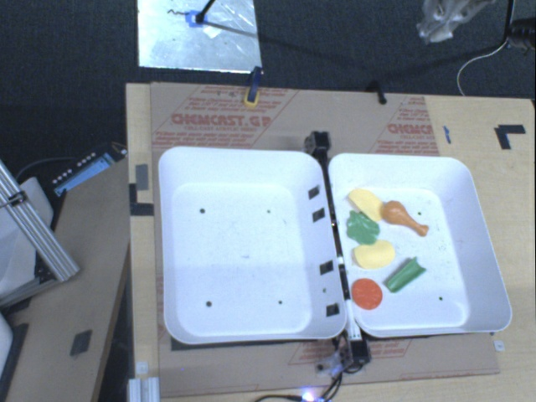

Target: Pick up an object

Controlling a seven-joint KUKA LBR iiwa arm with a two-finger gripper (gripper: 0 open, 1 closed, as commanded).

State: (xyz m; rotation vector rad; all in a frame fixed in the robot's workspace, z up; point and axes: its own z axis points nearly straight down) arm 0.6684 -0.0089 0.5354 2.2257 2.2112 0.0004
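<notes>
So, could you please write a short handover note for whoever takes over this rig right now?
Gripper: raised at the top right, beyond the bench and away from both bins; blurred, so its state is unclear, and nothing shows in it.
Things: all six toy foods lie in the right bin: chicken drumstick, yellow piece, green leafy piece, second yellow piece, green pepper, red tomato slice.
Done: nothing picked so far.
Left: descend over the right bin, grasp one item, lift it.
</notes>
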